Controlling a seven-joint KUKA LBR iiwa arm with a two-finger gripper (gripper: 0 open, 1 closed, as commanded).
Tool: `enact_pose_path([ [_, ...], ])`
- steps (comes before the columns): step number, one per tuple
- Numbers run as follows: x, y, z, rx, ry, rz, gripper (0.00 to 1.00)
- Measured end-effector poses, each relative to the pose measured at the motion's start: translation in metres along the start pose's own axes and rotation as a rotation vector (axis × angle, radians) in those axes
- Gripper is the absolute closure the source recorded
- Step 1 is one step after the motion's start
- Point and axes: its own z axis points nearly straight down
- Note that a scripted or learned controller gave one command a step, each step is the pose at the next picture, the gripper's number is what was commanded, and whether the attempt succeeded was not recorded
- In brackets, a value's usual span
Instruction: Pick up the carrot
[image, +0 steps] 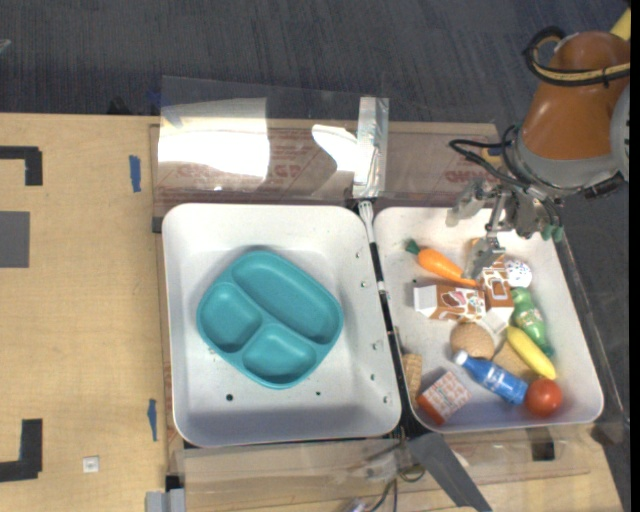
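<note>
The carrot (439, 263), orange with a green tip, lies tilted in the upper left part of the right bin (585, 345). My gripper (492, 238) hangs over the upper middle of that bin, a short way right of the carrot and above it. Nothing shows in its grasp. The arm's orange band (570, 100) is at the top right.
Beside the carrot lie small brown-and-white cartons (447, 298), a green vegetable (527, 317), a banana (530, 352), a tomato (543, 397), a blue bottle (495, 378) and a red box (443, 395). The left bin (190, 240) holds a teal divided plate (268, 315).
</note>
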Motion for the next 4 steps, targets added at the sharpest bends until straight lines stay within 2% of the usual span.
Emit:
enact_pose_path([
  [1,-0.007,0.005,0.081,0.002,-0.009,-0.071,0.0],
  [2,-0.017,0.025,0.101,0.001,0.013,-0.118,0.0],
  [3,-0.022,0.027,0.086,0.001,-0.009,-0.118,1.0],
  [4,0.017,0.088,-0.003,-0.002,-0.007,0.012,1.0],
])
